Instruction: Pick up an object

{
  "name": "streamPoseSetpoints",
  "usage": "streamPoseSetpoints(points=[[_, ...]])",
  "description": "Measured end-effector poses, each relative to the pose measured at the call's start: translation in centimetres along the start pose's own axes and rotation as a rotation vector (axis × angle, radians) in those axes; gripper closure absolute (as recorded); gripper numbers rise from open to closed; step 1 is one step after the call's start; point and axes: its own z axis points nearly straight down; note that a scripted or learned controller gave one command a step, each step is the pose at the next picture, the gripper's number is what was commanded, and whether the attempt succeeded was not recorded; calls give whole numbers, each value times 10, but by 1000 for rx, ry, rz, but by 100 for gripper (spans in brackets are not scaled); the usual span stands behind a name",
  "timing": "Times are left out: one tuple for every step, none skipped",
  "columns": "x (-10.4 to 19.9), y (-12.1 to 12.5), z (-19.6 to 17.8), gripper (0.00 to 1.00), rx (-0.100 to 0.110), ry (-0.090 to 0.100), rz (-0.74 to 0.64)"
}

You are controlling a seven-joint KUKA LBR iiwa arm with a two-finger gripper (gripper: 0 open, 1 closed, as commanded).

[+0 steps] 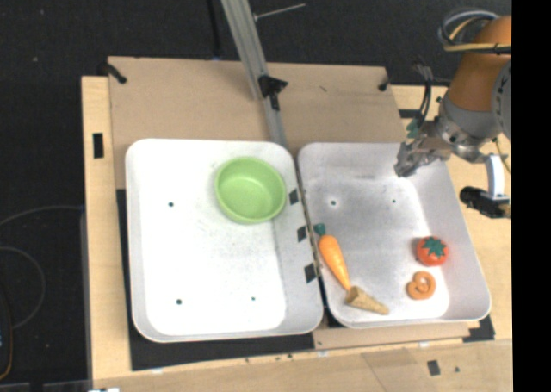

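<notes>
The right bin (379,209) holds an orange carrot (333,259) along its left wall, a tan cone-shaped piece (368,301) just below the carrot, a red tomato (432,250) near the right wall and a small orange pretzel (421,285) under the tomato. My gripper (411,160) hangs over the bin's upper right corner, well away from all of these, and nothing shows between its fingers. A green bowl (250,189) sits in the upper right part of the left bin (172,252).
A grey metal pole (250,46) slants down from the top to the gap between the bins. The bins rest on a brown board (198,97) over a wooden bench. The arm's grey and orange wrist (473,93) stands above the right bin's far corner.
</notes>
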Motion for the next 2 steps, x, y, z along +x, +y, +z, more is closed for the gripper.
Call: streamPoseSetpoints(points=[[-2,1,-41,100,3,9,1],[-3,2,-76,100,3,9,-2]])
